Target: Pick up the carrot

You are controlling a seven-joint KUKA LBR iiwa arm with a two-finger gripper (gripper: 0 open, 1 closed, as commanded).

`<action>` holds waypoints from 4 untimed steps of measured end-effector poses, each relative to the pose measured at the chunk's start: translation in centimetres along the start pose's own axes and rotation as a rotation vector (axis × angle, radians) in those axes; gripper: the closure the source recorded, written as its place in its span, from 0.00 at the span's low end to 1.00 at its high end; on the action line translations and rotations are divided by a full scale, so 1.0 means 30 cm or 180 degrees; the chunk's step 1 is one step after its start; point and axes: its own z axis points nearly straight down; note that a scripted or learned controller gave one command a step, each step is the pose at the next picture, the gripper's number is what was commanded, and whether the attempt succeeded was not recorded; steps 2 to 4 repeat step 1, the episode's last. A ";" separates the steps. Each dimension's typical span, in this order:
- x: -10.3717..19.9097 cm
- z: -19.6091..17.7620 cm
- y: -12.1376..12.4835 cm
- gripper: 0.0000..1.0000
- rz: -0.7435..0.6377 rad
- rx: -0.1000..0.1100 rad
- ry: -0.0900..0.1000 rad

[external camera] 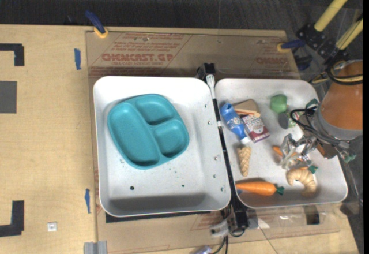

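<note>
Orange carrot [257, 188], flat, right bin's [337, 189] front

Even, soft overhead light; sharp focus.

The two shallow white plastic bins [109, 189] have a smooth, faintly shiny finish, and the teal three-compartment plastic tray [147, 129] in the left one looks smooth and softly glossy. The orange carrot with a green stub [257, 188] looks like smooth moulded plastic with a slight sheen, and the tan croissant [302, 179] beside it is ridged and glossier. The pale brown surface [46, 149] looks matt, like raw board or cardboard.
</note>
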 end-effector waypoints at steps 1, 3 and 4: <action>0.002 0.003 0.001 0.00 0.0001 -0.0004 0.0005; 0.002 0.003 0.001 0.00 0.0001 -0.0004 0.0005; 0.002 0.003 0.001 0.00 0.0001 -0.0004 0.0005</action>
